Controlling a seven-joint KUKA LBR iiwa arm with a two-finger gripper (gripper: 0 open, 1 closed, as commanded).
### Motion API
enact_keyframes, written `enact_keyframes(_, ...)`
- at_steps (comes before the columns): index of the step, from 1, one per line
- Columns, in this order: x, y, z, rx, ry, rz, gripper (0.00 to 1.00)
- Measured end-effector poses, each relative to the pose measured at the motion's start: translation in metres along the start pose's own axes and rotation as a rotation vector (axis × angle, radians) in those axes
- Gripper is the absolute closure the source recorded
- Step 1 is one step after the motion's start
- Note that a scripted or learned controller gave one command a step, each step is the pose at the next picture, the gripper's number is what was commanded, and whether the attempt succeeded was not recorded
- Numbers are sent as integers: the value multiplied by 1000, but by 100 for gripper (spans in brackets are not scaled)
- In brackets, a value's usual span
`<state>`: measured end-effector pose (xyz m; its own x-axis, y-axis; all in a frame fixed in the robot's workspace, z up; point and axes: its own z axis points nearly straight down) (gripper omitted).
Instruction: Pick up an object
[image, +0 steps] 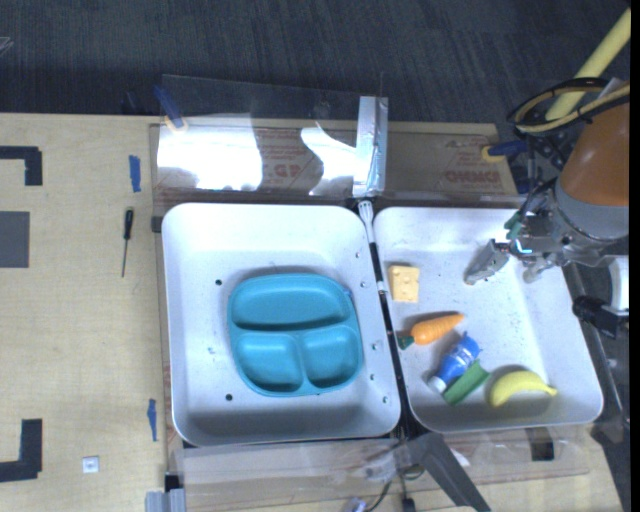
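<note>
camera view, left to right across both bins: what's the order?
Blue divided tray → cheese block → toy carrot → blue-and-green tube → tool → banana.

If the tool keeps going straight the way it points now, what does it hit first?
The tool slants down toward the view's left over the right bin. Bare bin floor looks first in its line. The cheese wedge lies further along that heading, though depth is hard to judge from one slanted view.

Blue sectioned tray (293, 333) in left white bin (190, 300), screwdriver (126, 239) on bench (70, 330), left of bin
</note>
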<state>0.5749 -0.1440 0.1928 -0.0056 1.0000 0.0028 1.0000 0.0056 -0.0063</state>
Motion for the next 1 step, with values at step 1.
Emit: enact_keyframes(1, 50, -26, 88, 6, 1, -34, 0)
